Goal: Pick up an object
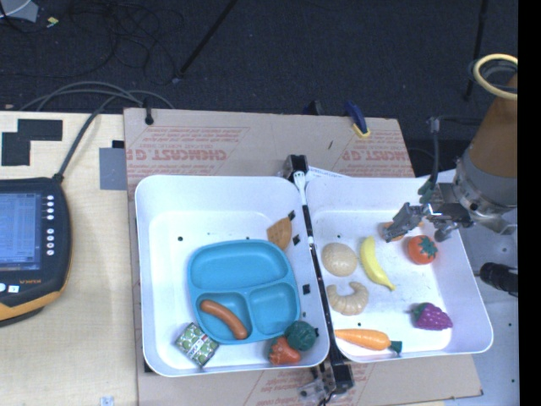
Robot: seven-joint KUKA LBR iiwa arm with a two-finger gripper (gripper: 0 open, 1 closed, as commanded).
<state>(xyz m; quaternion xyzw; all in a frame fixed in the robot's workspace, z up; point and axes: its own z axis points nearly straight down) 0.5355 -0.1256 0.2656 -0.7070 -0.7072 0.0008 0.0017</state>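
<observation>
My gripper (pixel 418 228) hangs over the far right part of the right bin (pixel 473 311), its fingers spread open with nothing between them. A red tomato (pixel 421 249) lies just below and in front of the fingertips, apart from them as far as I can see. Further left in the same bin lie a yellow banana (pixel 374 263), a pale round potato (pixel 339 259) and a tan croissant (pixel 349 298). Purple grapes (pixel 431 315) and an orange carrot (pixel 363 339) rest near the bin's front edge.
The left bin (pixel 161 227) holds a blue divided tray (pixel 241 269) with a sausage (pixel 224 318) in it, a green box (pixel 197 343), a broccoli (pixel 300 335), a red piece (pixel 283 352) and a brown wedge (pixel 280 233). A teach pendant (pixel 25 244) lies far left.
</observation>
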